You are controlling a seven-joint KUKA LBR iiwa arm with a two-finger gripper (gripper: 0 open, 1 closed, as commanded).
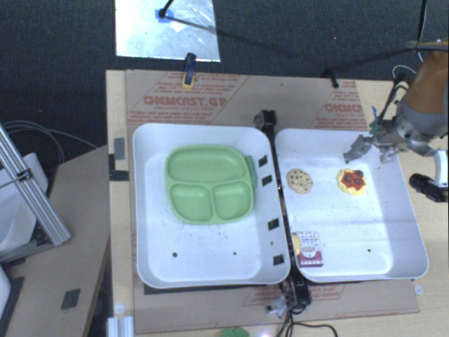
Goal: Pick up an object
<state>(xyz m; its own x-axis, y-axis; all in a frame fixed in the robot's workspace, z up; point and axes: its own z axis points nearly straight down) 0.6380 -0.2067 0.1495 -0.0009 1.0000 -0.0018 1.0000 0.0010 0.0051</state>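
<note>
Here, grey two-finger gripper (370, 148) near right bin's (400, 258) far edge, jaws spread, gripping nothing; small red-and-yellow pizza-like toy (352, 181) just below.

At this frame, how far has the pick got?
Nothing looks picked yet. The cookie, the yellow-and-red toy and the small packet all lie on the right bin floor. The pincer hangs above the bin's far edge, near the yellow-and-red toy. Descent, grasp and lift remain.
</note>
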